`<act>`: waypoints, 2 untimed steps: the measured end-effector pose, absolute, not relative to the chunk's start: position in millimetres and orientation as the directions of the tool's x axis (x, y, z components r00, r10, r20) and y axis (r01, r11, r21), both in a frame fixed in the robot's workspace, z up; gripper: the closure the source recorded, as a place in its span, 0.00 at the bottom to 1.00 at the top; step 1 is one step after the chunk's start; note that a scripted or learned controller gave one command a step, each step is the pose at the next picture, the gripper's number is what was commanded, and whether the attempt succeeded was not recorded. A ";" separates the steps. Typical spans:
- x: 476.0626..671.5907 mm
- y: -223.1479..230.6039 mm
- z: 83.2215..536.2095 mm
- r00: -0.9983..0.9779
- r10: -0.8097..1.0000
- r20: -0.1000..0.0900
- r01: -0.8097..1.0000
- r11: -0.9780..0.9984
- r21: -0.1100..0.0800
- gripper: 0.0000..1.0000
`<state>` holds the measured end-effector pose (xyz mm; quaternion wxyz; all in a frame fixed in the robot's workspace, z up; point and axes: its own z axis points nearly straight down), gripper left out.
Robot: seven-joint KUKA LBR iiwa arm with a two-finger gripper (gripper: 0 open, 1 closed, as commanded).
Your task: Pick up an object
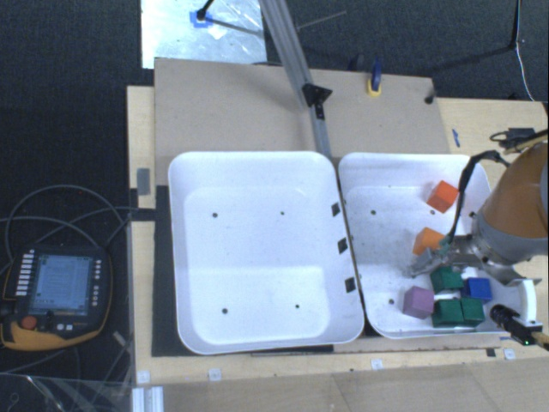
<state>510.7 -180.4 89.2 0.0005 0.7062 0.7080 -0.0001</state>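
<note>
The right bin [377, 197] holds several small blocks. An orange block [443, 196] lies near its far right side and a second orange block [426, 240] sits nearer the middle. A purple block [419, 301] rests by the front wall, beside green blocks [447, 314] and a blue block [477, 288]. My gripper [431, 262] is low in this bin, just below the second orange block and just above a green block [446, 278]. The arm's orange band [517, 202] covers the bin's right edge. Nothing is visibly held.
The left bin [257, 247] stands beside the right one, joined by dark clips [343, 245]. A grey metal pole [292, 50] slants across the back board. A teach pendant [56, 297] with cables lies left of the bench.
</note>
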 end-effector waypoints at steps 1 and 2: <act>512.2 -180.5 101.5 -0.005 1.000 -0.001 1.000 0.005 0.005 1.00; 514.5 -187.1 164.5 -0.004 1.000 -0.003 1.000 0.004 0.009 1.00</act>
